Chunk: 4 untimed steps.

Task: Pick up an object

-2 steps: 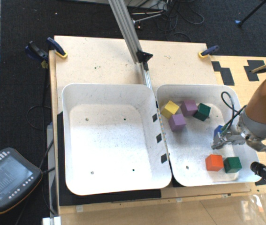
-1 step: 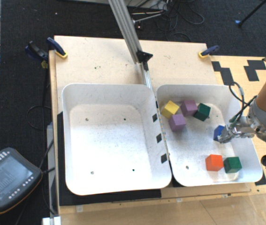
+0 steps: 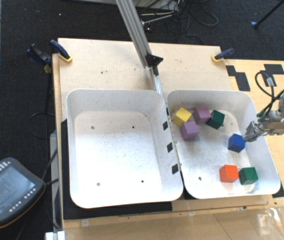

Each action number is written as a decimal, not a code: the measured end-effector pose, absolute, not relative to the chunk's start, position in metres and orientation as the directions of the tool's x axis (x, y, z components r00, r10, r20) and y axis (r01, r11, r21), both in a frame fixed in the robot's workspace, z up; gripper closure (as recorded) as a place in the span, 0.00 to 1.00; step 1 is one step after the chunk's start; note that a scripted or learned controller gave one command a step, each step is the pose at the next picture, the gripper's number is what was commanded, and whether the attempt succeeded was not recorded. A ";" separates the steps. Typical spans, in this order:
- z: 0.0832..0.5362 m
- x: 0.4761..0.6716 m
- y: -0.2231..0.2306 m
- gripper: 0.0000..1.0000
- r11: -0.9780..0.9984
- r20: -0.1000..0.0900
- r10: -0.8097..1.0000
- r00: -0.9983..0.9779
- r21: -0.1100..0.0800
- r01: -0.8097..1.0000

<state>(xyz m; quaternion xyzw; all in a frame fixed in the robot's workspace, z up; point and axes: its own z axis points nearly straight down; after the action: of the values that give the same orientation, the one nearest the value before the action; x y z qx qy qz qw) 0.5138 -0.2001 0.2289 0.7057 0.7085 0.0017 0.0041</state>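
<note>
Gripper [image 3: 251,133] beside blue cube [image 3: 236,143], right of frame.
Cube sits corner-on, without a long axis; finger state cannot be told.

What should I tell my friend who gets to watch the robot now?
End effector: low over the right bin, right beside the blue cube; grip not clear.
Right bin: yellow cube, two purple cubes, green cube up top; orange cube and second green cube at the front.
Done: nothing lifted.
Left: pick one up, probably the blue one.
</note>
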 end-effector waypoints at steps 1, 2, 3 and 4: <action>0.274 0.509 -0.201 1.00 0.004 -0.003 1.000 -0.004 0.007 1.000; 0.259 0.521 -0.146 1.00 0.009 0.001 1.000 -0.009 0.001 1.000; 0.264 0.532 -0.092 1.00 0.009 0.001 1.000 -0.009 0.002 1.000; 0.265 0.536 -0.046 1.00 0.009 0.001 1.000 -0.009 0.002 1.000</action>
<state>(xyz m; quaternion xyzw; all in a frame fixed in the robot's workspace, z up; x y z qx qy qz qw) 0.5365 -0.0456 0.2651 0.7041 0.7101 0.0010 0.0002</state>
